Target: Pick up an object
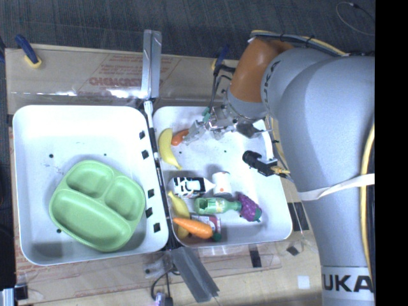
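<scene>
Bins sit side by side below me: the left bin [25,171] bears a green divided tray [97,204], the right bin [280,225] a clutter of toys. My gripper [191,131] reaches into the right bin's far left corner, fingers closed on a small orange-red piece [179,137], just beside a yellow banana [167,148]. Nearer lie a green bottle [217,204], a carrot [192,227] and purple grapes [249,207].

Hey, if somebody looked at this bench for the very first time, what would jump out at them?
Probably the big grey arm with its orange band, filling the right side and reaching into the right bin. Next, the green divided tray lying alone in the left bin. Then the toy food cluttering the right bin: a banana, a carrot and a green bottle.
</scene>
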`<action>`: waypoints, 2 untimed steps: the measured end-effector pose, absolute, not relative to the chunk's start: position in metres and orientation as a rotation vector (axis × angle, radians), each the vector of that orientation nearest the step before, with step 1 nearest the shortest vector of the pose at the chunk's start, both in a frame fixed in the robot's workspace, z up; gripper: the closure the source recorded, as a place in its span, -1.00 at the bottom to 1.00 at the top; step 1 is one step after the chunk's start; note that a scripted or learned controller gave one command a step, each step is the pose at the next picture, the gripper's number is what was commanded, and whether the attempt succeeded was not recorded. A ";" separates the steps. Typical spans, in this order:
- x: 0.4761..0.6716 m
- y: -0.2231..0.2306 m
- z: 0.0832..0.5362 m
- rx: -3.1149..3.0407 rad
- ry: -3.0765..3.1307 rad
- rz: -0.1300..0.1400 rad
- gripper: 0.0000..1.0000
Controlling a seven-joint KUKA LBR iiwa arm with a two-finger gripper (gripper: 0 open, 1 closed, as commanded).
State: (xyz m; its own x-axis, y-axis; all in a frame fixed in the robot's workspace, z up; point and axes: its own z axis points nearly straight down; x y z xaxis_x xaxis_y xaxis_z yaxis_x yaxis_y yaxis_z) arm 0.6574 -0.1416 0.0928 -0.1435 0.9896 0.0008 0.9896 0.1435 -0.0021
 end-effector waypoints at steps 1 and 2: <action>0.576 -0.171 0.092 -1.996 -2.423 0.002 -1.00; 0.577 -0.171 0.102 -1.990 -2.428 0.002 1.00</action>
